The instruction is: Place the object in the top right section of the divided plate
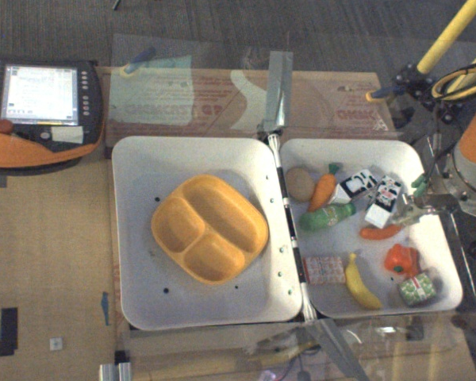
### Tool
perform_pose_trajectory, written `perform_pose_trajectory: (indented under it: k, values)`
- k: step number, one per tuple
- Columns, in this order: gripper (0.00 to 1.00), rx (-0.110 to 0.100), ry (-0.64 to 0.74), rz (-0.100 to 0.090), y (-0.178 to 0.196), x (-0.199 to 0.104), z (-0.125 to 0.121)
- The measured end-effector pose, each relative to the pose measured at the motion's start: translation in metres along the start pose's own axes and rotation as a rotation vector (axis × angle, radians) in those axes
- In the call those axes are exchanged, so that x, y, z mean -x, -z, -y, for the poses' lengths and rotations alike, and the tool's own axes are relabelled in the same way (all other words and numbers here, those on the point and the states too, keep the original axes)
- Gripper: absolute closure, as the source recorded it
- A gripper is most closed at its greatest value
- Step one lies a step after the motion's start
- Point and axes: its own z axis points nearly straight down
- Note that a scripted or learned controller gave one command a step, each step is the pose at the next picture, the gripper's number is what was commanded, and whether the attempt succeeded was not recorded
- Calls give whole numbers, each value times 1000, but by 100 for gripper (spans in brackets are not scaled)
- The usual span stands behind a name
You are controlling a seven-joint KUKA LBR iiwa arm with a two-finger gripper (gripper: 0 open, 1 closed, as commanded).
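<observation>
Banana (362, 282) lowest in right bin (444, 296); jaws hidden.

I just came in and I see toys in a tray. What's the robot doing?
A robot arm reaches in from the right, its gripper low over the right bin, beside a small milk carton and a red chili. Toy food lies around it: a carrot, a banana, a potato. The yellow divided plate waits in the left bin, with nothing in it yet.

bench (47, 236) | two white bins (135, 236) | teach pendant (40, 109)
</observation>
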Motion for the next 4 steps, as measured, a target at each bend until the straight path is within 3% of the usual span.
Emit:
perform_pose_trajectory:
  k: [1,2,3,4]
  values:
    - [100,-2,-278,-1,-72,17,36]
    - [100,-4,-240,0,-9,-74,1]
    - [100,-3,31,0,18,-167,10]
    - [100,-6,-20,0,-28,-269,25]
